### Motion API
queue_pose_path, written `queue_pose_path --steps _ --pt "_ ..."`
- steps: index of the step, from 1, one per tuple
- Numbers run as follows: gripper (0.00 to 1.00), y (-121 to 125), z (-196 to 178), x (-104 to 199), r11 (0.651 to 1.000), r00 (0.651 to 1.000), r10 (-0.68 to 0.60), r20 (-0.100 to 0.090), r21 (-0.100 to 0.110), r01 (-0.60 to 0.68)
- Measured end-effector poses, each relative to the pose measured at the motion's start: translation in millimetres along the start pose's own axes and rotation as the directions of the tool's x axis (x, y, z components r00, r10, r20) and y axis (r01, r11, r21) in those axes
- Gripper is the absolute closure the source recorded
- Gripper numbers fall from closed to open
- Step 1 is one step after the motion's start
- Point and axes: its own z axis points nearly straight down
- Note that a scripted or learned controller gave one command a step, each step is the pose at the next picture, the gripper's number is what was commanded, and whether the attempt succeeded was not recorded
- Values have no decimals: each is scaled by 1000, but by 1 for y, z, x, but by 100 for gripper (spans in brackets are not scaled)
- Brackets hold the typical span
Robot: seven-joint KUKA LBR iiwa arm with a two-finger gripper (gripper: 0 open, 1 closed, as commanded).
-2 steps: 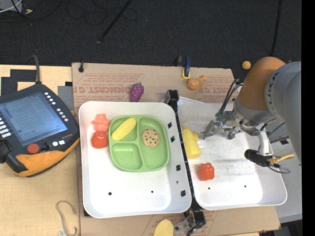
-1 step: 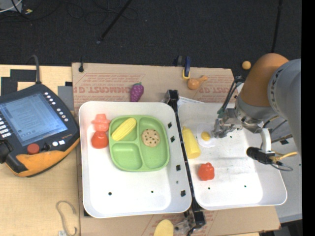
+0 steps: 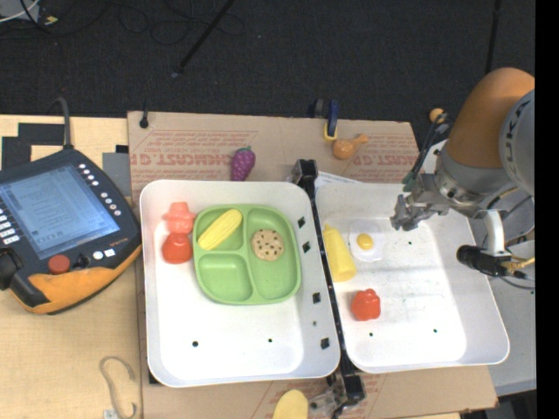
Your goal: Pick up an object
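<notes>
End effector [image 3: 409, 218] low over right white bin [image 3: 454, 321], grip state impossible to tell; fried-egg toy [image 3: 365, 243] just left of it, yellow bottle [image 3: 338, 251] and red pepper [image 3: 366, 305] nearby.

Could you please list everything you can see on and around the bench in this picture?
bins: 2, white, side by side on the bench
divided plate: 1, green, in the left bin
corn cob: 1, yellow, in the plate's upper-left section
cookie: 1, brown, in the plate's upper-right section
hydrant toy: 1, red-orange, left bin, left of the plate
yellow bottle: 1, yellow, right bin, by its left wall
fried egg: 1, white and yellow, right bin
red pepper: 1, red, right bin
grapes: 1, purple, behind the left bin
pear: 1, orange, behind the right bin
control tablet: 1, grey and orange, far left
gripper: 1, grey, over the right bin
</notes>
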Motion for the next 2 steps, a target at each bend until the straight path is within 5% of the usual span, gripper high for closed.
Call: queue_pose_path --steps 2 --pt "100 1 -67 -8 1000 1000 1 -1 3 -1"
